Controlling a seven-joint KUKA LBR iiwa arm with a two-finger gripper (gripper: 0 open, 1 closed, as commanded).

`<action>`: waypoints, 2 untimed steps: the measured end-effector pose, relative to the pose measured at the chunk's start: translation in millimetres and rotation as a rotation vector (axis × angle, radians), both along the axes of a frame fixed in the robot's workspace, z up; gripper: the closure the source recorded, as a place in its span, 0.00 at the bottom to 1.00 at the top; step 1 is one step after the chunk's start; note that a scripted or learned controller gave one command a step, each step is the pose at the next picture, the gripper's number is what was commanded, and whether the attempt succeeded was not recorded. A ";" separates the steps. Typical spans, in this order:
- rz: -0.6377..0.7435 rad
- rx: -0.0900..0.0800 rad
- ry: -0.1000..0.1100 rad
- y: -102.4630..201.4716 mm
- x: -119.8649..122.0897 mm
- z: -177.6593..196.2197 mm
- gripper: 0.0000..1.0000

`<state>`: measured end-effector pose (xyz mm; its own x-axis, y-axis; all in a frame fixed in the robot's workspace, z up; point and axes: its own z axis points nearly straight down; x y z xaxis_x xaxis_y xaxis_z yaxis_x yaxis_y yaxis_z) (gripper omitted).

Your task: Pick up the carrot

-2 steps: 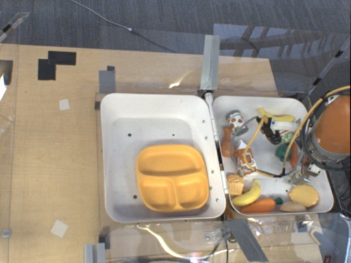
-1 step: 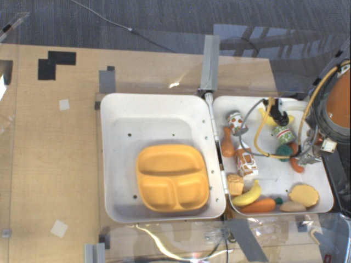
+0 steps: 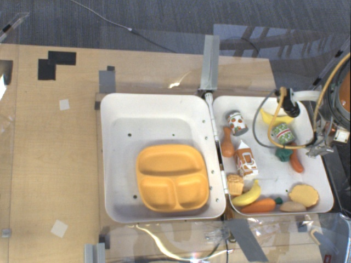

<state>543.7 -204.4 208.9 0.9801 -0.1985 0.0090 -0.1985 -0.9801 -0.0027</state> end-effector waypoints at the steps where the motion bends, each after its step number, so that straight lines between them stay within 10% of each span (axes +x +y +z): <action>1: -0.006 0.004 0.014 2.6 -50.6 -91.7 1.00; 2: -0.002 -0.001 0.000 -1.7 -42.0 -24.0 1.00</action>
